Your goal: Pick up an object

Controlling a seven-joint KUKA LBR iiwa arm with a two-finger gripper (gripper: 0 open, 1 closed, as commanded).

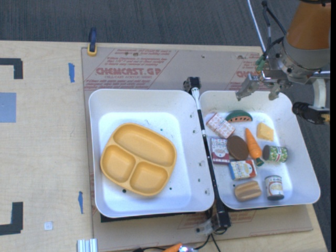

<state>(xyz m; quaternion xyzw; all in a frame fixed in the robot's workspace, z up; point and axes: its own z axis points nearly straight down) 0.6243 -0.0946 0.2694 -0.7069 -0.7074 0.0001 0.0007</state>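
Gripper (259, 92) hangs over right bin's (306, 156) far edge, fingers spread, nothing between them. Watermelon slice (238, 116) lies nearest; carrot (253, 144), cheese wedge (265, 131), cans crowd beyond.

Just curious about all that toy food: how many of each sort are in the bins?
Cans: 2
Boxes or packets: 3
Other food pieces: 5
Divided yellow plate: 1
Total: 11

The bench (42, 140) bears a board (157, 67), apparently cardboard, under two white bins (100, 104).
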